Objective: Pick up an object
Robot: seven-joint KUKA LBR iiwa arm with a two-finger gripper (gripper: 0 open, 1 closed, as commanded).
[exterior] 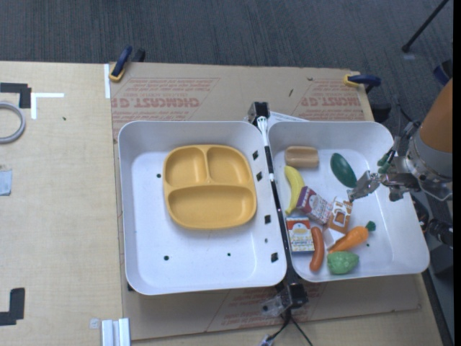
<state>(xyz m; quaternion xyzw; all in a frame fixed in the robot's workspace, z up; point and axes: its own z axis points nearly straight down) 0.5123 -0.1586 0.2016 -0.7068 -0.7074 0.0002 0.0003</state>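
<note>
A light wooden bench (pixel 57 215) covers most of the frame below a strip of dark grey carpet, and a sheet of brown printed cardboard (pixel 187 96) lies under two shallow white plastic bins. The left bin (pixel 144 229), at the centre of the frame, holds a yellow three-compartment plastic plate (pixel 209 186) in its upper half. The right bin (pixel 403 244), at the right of the frame, holds the small toy foods. A tan bread-shaped block (pixel 301 157) lies near its upper left corner, with a yellow toy banana (pixel 294 187) just below it along the left wall. A dark green oval piece (pixel 343 169) sits to the right of the bread. A purple snack packet (pixel 315 205) lies beside the banana, and a small white-and-orange carton (pixel 340 214) touches it on the right. Lower down lie a white-and-red box (pixel 299 235), a red sausage-shaped piece (pixel 316 248), an orange toy carrot (pixel 350 238) and a light green leafy lump (pixel 343 263).

The grey metal gripper (pixel 366 184) reaches in from the right edge, just beside the green oval and above the carton. Whether its fingers are spread or pressed together cannot be told at this size.

Blue clamps (pixel 121 62) grip the cardboard's upper corners.
</note>
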